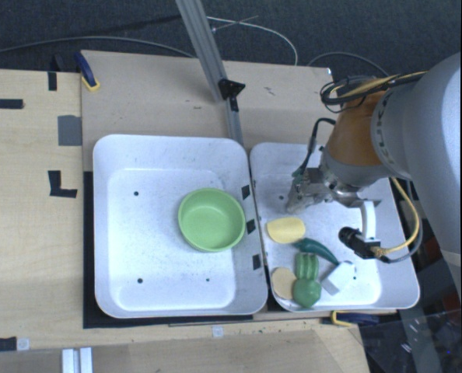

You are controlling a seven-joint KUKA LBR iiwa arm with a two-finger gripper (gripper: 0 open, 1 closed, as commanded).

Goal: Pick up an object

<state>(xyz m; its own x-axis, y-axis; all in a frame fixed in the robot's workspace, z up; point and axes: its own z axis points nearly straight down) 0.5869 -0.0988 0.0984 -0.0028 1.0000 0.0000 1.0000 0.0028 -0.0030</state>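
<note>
Yellow piece point(285, 229) lying in the right bin point(386, 286), near its left wall, untouched. Just above it, gripper point(297, 200) low over the bin floor; fingers too blurred to tell apart or together, nothing seen between them. Below, green toy point(306, 274) and dark green pepper point(318, 249). In left bin point(122, 162), green bowl point(211, 219).

Glossy plastic green bowl point(211, 220) in smooth white bin point(122, 162).
</note>
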